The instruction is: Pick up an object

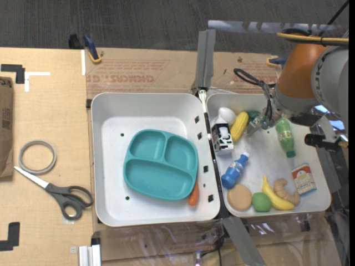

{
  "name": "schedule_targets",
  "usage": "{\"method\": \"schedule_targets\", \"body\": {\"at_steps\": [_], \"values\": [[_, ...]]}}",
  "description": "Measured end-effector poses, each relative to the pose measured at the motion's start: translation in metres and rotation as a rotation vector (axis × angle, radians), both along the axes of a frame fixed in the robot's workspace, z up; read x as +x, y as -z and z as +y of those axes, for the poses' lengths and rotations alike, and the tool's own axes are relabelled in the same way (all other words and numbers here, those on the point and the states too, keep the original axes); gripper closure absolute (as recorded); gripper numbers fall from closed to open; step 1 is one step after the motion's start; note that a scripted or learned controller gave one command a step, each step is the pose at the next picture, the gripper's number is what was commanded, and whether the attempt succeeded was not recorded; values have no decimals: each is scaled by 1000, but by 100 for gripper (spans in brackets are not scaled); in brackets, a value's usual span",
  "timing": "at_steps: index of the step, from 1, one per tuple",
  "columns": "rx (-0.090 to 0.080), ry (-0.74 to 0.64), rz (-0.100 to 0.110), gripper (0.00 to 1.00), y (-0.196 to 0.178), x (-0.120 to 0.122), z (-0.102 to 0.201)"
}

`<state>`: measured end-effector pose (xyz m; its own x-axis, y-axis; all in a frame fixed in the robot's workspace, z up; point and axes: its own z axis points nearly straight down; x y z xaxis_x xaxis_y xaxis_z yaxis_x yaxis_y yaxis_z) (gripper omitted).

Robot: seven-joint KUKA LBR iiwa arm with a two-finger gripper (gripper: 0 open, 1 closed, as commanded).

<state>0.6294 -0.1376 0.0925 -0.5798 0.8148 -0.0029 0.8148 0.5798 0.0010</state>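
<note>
My gripper [260,122] hangs low in the right bin [324,204] between the yellow corn [239,125] and green bottle [285,137] — likely lining up a grasp — though its opening I cannot tell.

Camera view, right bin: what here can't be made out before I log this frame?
- Gripper: too small and blurred in the camera view to tell its state, or whether it touches the corn.
- Carrot: mostly hidden under the teal plate.
- Small carton: print too small to read.
- Arm: cut off by the right edge.
</note>
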Motion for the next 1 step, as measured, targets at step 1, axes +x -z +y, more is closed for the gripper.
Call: {"method": "schedule_targets", "body": {"at_steps": [1], "values": [[0,89,-1,0,0,26,-14]]}}
